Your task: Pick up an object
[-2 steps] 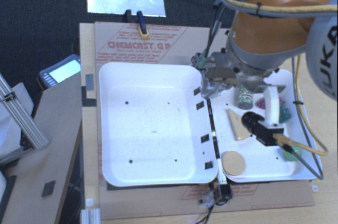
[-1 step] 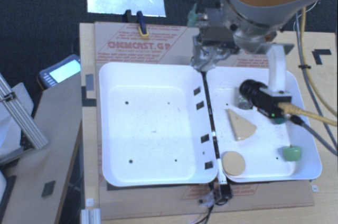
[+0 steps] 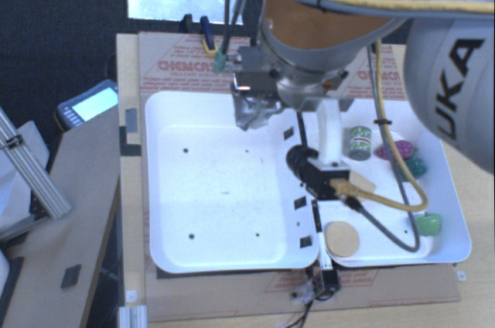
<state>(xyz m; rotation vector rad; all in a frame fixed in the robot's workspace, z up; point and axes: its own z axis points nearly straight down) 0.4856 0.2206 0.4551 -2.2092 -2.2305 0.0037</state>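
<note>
From my seat, the left bin (image 3: 209, 195) gives open floor for a descent anywhere between its walls. The right bin (image 3: 448, 241) is tighter: a tan disc (image 3: 343, 238), a green block (image 3: 428, 223), a patterned can (image 3: 359, 142) and a pink and teal cluster (image 3: 406, 156) line its edges (cables (image 3: 387, 203) drape across the middle), and the arm (image 3: 348, 1) overhangs its far half.
</note>
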